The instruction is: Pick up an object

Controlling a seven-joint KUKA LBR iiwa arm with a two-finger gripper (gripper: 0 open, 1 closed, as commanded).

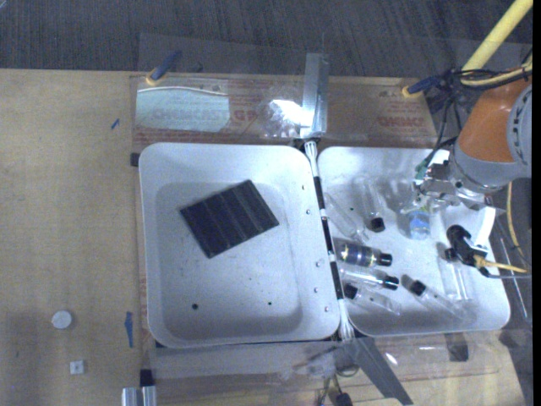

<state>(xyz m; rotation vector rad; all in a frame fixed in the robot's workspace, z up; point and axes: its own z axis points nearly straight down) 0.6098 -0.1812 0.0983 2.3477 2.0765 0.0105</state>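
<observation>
Clear plastic vials (365,256) clutter your right bin (494,311), so the gripper (420,203) hovers there over them; you cannot tell its opening.

Bins (161,176) white; ribbed mat (229,217) black with fine stripes; desk (59,227) tan; arm (499,134) grey, orange-banded.

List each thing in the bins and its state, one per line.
Dark ribbed panel: flat, left bin.
Clear vials: lying on their sides, right bin.
Loose black cap: apart from the vials.
End effector: over the right bin.
</observation>
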